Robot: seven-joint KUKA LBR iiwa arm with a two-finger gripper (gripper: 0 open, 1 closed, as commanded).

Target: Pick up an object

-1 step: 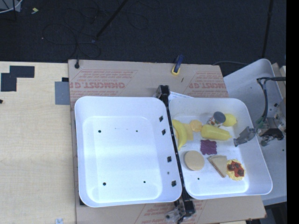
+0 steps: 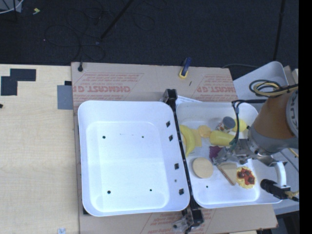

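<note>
My gripper (image 2: 230, 156) is down inside the right bin (image 2: 219, 199), in the middle of a cluster of toy food. A purple piece (image 2: 214, 152) lies right at its left side and a tan wedge (image 2: 227, 172) just below it. A red-and-yellow pizza-like piece (image 2: 246, 178) sits to the lower right of the gripper. A round tan disc (image 2: 203, 168) rests to the lower left. A yellow cylinder (image 2: 221, 138) lies just above the gripper. I see nothing lifted.
A yellow banana-like piece (image 2: 190, 138) leans by the divider, with a small yellow lump (image 2: 204, 130) beside it. A grey round thing (image 2: 228, 123) sits at the right bin's back. The left bin (image 2: 92, 155) stands alongside. The arm (image 2: 274, 123) covers the right bin's right side.
</note>
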